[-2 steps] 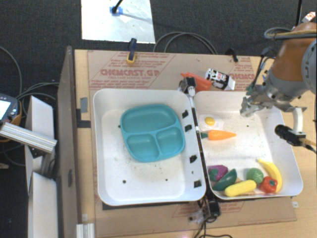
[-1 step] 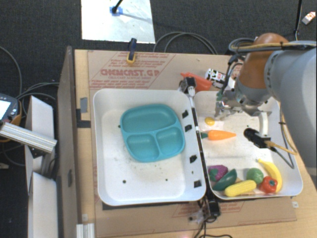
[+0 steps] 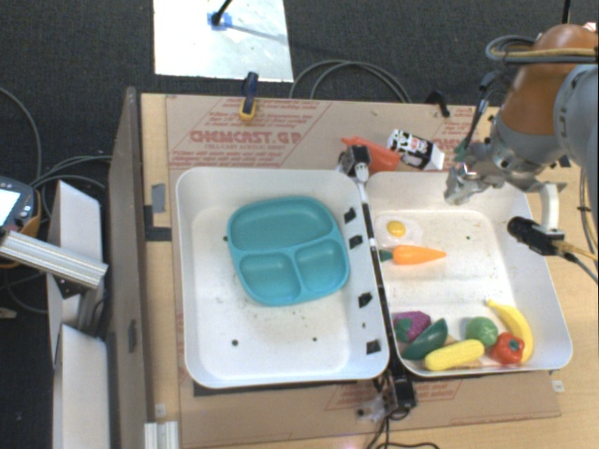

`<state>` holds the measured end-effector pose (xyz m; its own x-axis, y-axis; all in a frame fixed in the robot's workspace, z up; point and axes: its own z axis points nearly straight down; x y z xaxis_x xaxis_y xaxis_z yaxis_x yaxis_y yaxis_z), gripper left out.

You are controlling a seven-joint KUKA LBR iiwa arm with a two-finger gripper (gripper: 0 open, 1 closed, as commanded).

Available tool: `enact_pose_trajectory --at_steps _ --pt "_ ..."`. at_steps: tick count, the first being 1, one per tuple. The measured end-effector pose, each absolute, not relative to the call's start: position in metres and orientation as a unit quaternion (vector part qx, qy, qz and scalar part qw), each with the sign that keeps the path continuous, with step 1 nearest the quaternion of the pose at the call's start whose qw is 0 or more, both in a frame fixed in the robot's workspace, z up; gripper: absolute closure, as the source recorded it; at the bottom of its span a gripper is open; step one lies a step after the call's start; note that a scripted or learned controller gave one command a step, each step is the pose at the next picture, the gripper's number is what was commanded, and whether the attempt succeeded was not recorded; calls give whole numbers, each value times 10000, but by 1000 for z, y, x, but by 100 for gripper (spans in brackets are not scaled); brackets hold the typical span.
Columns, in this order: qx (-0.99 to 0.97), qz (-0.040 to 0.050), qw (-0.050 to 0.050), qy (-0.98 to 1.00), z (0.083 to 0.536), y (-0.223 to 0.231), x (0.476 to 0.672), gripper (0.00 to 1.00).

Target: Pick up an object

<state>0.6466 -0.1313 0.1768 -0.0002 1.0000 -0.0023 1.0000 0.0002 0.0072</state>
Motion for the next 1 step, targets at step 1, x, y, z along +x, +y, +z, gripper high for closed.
enact_pose_trajectory --at_steps 1 --pt "7060 7 16 7082 173 -129 646 0"
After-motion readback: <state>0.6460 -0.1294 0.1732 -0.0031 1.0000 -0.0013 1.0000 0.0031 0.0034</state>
